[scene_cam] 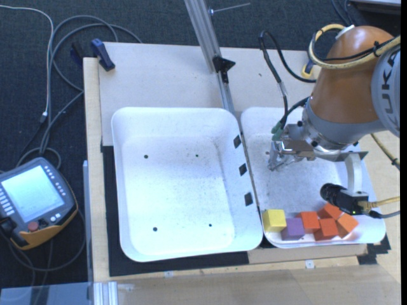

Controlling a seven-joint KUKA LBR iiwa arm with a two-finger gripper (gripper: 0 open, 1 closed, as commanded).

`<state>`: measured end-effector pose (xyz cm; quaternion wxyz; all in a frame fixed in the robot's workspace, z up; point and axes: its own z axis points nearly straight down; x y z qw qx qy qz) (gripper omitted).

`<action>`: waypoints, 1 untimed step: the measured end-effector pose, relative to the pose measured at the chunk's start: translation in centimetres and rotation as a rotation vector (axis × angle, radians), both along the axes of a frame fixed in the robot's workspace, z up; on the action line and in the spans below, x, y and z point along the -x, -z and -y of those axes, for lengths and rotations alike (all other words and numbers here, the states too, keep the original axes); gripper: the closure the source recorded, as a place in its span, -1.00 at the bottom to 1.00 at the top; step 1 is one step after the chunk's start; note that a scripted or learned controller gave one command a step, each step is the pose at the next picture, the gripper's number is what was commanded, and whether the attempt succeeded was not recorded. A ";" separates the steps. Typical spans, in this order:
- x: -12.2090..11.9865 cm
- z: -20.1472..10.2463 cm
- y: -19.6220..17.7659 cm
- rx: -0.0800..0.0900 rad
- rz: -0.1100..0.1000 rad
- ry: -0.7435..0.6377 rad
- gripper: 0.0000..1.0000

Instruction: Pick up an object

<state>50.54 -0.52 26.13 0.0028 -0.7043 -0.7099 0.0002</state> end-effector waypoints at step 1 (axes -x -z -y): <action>-0.2 -1.6 4.7 0.002 -0.004 0.006 1.00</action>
